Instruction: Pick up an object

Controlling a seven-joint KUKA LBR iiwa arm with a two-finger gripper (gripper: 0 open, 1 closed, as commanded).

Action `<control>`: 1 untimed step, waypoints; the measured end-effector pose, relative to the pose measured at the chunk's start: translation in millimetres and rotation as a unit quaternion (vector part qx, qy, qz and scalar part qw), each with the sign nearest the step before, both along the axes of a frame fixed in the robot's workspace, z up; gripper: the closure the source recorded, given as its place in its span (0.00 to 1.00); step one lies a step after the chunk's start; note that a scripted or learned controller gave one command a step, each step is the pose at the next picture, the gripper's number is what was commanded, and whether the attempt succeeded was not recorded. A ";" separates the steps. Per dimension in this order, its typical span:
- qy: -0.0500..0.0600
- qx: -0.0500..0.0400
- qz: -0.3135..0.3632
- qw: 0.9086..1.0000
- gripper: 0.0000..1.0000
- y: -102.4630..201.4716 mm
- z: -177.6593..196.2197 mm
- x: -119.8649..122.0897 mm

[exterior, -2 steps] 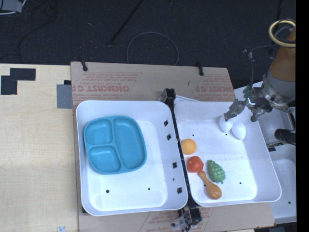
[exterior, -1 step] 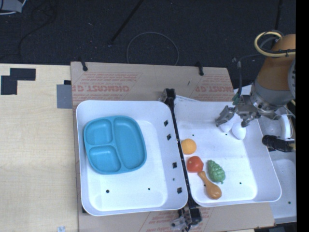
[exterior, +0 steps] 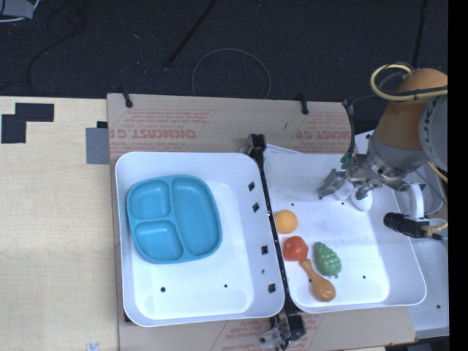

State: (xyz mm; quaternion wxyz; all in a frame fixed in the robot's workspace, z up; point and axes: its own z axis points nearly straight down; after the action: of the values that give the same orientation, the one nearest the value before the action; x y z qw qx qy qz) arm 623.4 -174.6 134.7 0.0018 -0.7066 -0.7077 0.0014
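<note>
— Bins (exterior: pixel 241 298)?
— Smooth white plastic, slight sheen. Blue divided plate (exterior: pixel 174 218): glossy plastic.
— Beneath them?
— Matt brown cardboard (exterior: pixel 219 126) (printed red); pale wood-grain surface (exterior: pixel 51 232) alongside, matt.

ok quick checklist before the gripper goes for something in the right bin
1. Targets in right bin: orange ball, red ball, green bumpy toy, tan spoon-shaped piece. ok
2. Gripper above the right bin, holding nothing: ok
3. Gripper over a target: not ok, it sits up and right of the cluster.
4. Targets separated: not ok, the red ball touches the tan piece and the green toy sits close beside.
5. Orange ball clear of the divider: cannot tell.
6. Blue divided plate lies in the left bin, out of the way: ok
</note>
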 end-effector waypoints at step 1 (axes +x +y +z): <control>-0.001 0.000 0.000 1.000 1.00 -0.6 12.6 0.1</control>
State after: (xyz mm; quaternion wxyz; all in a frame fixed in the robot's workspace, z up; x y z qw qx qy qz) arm 623.6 -175.2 147.4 0.0010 -0.7066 -0.7076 0.0009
